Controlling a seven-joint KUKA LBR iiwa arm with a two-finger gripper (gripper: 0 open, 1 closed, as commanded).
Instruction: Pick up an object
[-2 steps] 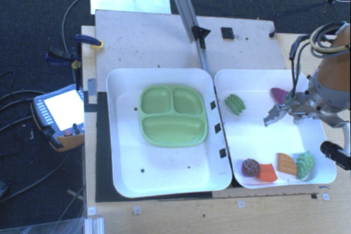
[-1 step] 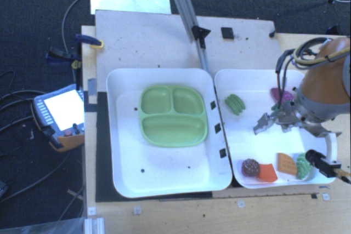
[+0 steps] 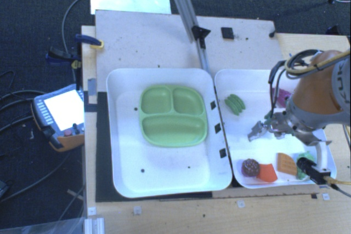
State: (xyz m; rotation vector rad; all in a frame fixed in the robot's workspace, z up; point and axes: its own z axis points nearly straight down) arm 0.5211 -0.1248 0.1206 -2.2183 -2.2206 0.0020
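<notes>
My gripper (image 3: pixel 256 131) hangs over the middle of the right bin (image 3: pixel 225 80), with nothing seen in it. A green ridged pickle-like piece (image 3: pixel 235 103) lies to its upper left. Along the bin's front edge lie a round brown piece (image 3: pixel 250 167), a red-orange wedge (image 3: pixel 267 173), an orange cracker-like square (image 3: pixel 286 163) and a small green item (image 3: pixel 303 171) partly hidden by the arm. A bit of magenta (image 3: pixel 283 98) peeks out behind the wrist.
The left bin (image 3: pixel 123 172) holds a green divided plate (image 3: pixel 173 116) near its back. A slanted metal pole (image 3: pixel 184 0) crosses the board behind the bins. A handheld pendant (image 3: pixel 59 116) lies on the floor to the left.
</notes>
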